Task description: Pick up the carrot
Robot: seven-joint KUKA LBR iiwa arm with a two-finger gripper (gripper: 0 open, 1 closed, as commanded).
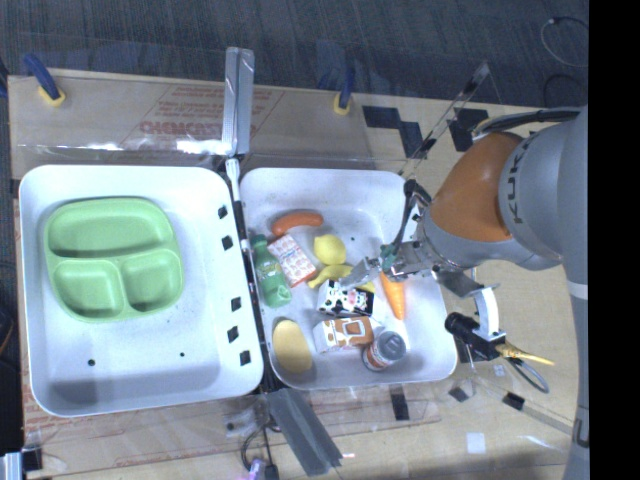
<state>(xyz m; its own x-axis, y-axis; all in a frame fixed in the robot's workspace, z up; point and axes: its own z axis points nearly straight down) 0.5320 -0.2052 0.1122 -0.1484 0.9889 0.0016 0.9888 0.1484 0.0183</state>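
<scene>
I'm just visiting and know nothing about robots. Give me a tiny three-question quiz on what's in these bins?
1. True or false: the green tray sits in the same bin as the carrot.
2. Which lies nearest the gripper: (a) carrot, (b) sausage, (c) green bottle?
3. What colour is the band on the arm?

Key: 1. False; the tray is in the left bin, the carrot in the right bin. 2. (a). 3. Orange.
</scene>
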